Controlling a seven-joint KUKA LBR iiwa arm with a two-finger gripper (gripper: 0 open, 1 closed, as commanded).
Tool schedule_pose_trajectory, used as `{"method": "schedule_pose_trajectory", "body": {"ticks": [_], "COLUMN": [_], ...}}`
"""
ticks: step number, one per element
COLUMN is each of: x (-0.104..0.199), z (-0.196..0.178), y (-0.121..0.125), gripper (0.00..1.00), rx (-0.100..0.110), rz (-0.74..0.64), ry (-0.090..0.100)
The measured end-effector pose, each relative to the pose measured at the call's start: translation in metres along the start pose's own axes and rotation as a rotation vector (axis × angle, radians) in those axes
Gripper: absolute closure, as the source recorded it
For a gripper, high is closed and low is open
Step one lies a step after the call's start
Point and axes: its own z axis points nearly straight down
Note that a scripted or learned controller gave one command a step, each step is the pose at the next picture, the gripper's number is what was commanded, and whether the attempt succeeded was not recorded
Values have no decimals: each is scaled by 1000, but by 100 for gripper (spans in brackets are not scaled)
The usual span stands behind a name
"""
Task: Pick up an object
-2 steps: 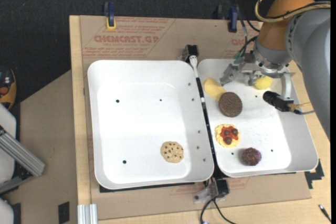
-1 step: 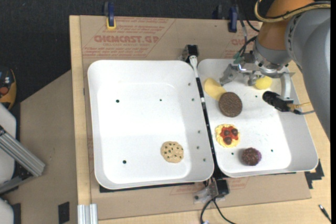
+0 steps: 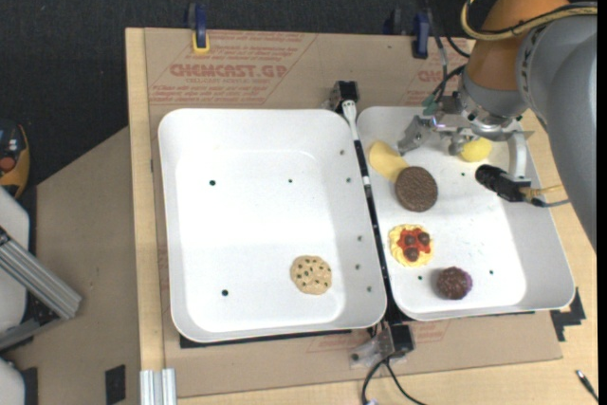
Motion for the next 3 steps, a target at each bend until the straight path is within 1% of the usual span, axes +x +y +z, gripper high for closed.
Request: {"method": "schedule_pose_trajectory", "body": {"ticks": [1, 2, 3], "x": [4, 28, 25], "z": [0, 0, 0], "y": [0, 0, -52], "gripper": [0, 0, 0], "rx": [1, 3, 7], "rz": [0, -2, 2], "ry": [1, 2, 3]}}
